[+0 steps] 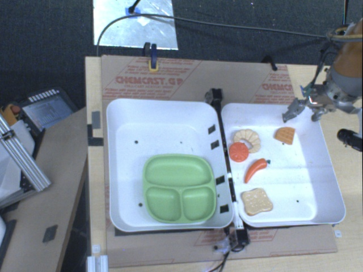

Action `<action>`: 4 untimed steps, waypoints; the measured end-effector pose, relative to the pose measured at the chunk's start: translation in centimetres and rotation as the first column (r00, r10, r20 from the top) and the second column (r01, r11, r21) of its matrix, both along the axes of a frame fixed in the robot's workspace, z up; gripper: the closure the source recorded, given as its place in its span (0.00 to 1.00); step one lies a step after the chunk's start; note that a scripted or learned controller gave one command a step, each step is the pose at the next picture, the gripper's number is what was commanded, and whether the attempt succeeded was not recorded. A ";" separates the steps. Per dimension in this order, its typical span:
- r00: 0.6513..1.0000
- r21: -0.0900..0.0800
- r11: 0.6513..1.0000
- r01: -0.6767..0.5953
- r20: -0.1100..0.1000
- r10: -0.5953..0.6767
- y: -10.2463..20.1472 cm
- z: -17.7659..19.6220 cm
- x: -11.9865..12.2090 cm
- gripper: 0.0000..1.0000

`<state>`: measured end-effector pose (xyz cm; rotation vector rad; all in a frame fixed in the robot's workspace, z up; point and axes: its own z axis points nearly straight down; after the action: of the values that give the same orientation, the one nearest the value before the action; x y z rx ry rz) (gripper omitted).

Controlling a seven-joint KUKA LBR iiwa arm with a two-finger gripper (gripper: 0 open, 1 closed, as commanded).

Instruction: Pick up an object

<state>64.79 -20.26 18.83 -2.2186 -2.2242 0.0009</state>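
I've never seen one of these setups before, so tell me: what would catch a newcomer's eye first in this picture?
Probably the green divided plate, lying alone in the left bin. Next, the toy food scattered in the right bin: a red tomato slice against a pale shrimp, an orange-red pepper, a slice of toast and a small orange wedge. The gripper hangs over that bin's far right corner, with nothing between its fingers.
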 end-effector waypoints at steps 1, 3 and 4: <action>1.000 0.001 1.000 0.001 -0.002 -0.001 0.2 -5.3 -1.0 0.00; 1.000 -0.002 1.000 -0.002 0.007 0.002 0.2 -9.0 -0.8 1.00; 1.000 -0.002 1.000 -0.002 0.009 0.002 0.2 -2.4 -0.4 1.00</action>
<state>64.43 -20.05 16.39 -2.2225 -2.2317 -0.0072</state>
